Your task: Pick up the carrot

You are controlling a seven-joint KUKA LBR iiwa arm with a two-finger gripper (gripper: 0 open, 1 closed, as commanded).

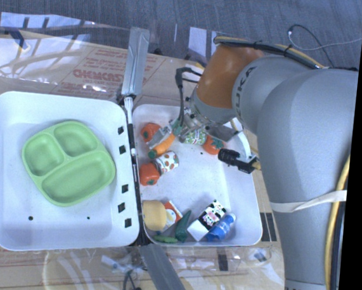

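just left of the tool (177, 132), the carrot (162, 144) (right bin (246, 198))

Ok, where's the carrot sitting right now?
The carrot lies in the right bin, near its upper-left corner, just left of the claw and above the spotted ball.

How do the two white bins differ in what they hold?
The left bin holds a single green divided plate; the right bin holds many small toys, among them the carrot. The gripper is over the right bin, not the left bin. Both are shallow and white.
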